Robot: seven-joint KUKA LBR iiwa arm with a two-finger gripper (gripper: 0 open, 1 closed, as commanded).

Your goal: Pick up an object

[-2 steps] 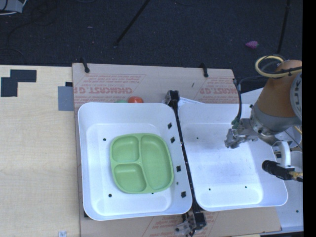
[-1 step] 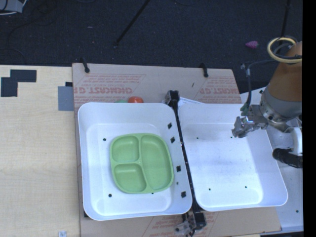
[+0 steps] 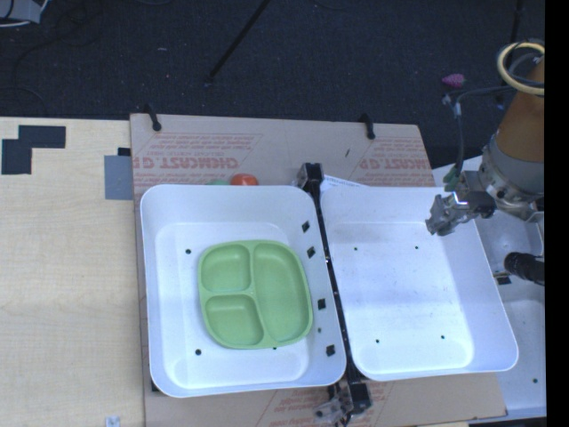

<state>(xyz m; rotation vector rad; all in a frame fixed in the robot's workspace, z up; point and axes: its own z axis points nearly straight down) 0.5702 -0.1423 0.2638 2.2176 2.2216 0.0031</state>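
1. In the camera view, the green divided plate [image 3: 255, 294] lies flat in the left bin [image 3: 169, 229], near its middle, with its long axis running from the far side toward the near side, a little slanted.
2. The gripper [image 3: 442, 219] is over the far right edge of the right bin [image 3: 427, 327], so the plate lies well apart to its left and nearer to the camera, across the divider.
3. The arm [image 3: 520, 149] enters from the right, wrist bent down toward the bin; the gripper is small and blurred, so I cannot tell its state.
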